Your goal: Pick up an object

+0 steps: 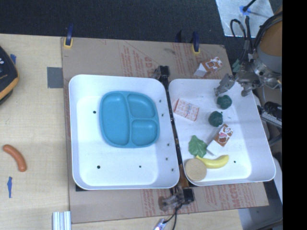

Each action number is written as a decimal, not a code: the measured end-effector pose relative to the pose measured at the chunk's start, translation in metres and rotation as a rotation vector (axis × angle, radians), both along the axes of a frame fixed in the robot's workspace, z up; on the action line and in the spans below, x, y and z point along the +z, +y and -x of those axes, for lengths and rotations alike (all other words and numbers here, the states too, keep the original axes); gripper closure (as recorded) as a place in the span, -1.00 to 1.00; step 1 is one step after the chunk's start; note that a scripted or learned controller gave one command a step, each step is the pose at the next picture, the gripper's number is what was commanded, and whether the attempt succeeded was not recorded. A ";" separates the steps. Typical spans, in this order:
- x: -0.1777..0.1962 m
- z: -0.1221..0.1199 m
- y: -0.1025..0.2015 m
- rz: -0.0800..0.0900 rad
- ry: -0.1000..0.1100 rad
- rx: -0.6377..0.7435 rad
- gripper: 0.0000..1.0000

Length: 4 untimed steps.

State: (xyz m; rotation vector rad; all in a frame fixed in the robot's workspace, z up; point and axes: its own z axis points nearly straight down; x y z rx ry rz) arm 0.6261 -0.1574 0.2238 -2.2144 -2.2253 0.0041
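Just below the spread jaws, dark green ball [223,101] lies free

Faint red print on the cardboard sheet [144,56] under the bins, not legible.

A blue divided plate [129,118] sits in a white bin [81,128]. Banana [214,162] yellow, two balls [223,101] dark green, sausage [16,157] orange-red, tabletop [33,123] pale wood.

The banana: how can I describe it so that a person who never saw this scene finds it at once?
Look in the right white bin, at its near edge. The banana lies there beside a round tan disc and below a green leafy piece. It is the only yellow, curved thing.
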 end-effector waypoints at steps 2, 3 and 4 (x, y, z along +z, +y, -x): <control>-0.132 0.010 -0.010 0.001 0.001 -0.001 -1.00; -0.122 0.010 -0.012 0.002 0.002 0.000 1.00; -0.122 0.010 -0.012 0.002 0.002 0.001 -1.00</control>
